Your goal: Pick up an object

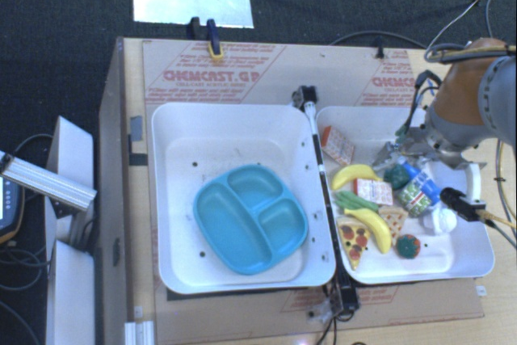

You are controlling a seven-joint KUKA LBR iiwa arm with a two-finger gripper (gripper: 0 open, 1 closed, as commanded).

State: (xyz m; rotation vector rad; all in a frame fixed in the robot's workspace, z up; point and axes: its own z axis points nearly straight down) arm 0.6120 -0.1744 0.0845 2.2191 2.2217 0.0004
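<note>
End effector [401, 155] sits low in the right bin [477, 258], its tips hidden among clutter, grip state unclear, just beside a green-and-blue bottle [416, 188] and bananas [355, 174].

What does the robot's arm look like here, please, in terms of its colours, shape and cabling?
The arm is a thick, rounded grey body with a broad orange band above the wrist. Thin dark cables loop around its upper side. Its hand is a small metallic grey piece at the end.
</note>
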